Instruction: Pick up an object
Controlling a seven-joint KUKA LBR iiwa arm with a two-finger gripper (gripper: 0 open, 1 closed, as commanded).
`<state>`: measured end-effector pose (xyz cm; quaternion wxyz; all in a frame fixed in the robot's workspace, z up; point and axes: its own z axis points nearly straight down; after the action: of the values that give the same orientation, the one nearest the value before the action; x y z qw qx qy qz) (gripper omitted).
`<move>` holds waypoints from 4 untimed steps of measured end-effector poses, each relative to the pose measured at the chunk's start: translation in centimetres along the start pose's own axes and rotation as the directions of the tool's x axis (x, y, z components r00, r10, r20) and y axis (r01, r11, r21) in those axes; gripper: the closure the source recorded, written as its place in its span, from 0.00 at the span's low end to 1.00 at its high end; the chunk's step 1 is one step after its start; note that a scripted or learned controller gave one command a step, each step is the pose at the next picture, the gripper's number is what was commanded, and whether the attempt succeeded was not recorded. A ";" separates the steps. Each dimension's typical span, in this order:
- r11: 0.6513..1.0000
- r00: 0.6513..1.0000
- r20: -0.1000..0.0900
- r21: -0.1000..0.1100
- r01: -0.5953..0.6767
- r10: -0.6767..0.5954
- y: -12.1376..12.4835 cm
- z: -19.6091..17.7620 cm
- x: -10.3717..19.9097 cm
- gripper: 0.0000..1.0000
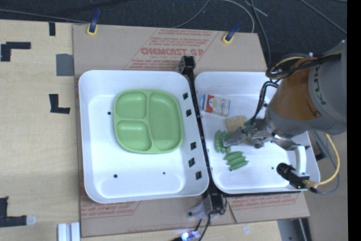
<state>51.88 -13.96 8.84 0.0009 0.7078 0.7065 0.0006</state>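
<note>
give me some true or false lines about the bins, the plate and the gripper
1. The green plate lies in the left bin. True.
2. The plate has three compartments. True.
3. The gripper is over the left bin. False: it is low in the right bin, by the green pods.
4. The small carton lies on the plate. False: it lies in the right bin, near the divider.
5. The arm reaches in from the right. True.
6. The pods lie in the left bin. False: they lie in the right bin.
</note>
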 end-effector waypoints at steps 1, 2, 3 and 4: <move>1.000 1.000 -0.005 -0.003 0.004 -0.004 0.2 -1.4 0.2 1.00; 1.000 1.000 0.001 -0.002 0.002 -0.002 0.1 -7.0 -0.7 1.00; 1.000 1.000 0.001 -0.003 0.003 -0.003 0.2 -12.3 -0.7 1.00; 1.000 1.000 -0.002 0.003 0.008 -0.008 1.8 -11.4 4.1 1.00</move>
<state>53.71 -9.90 20.26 -0.0009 0.7050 0.7092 0.0002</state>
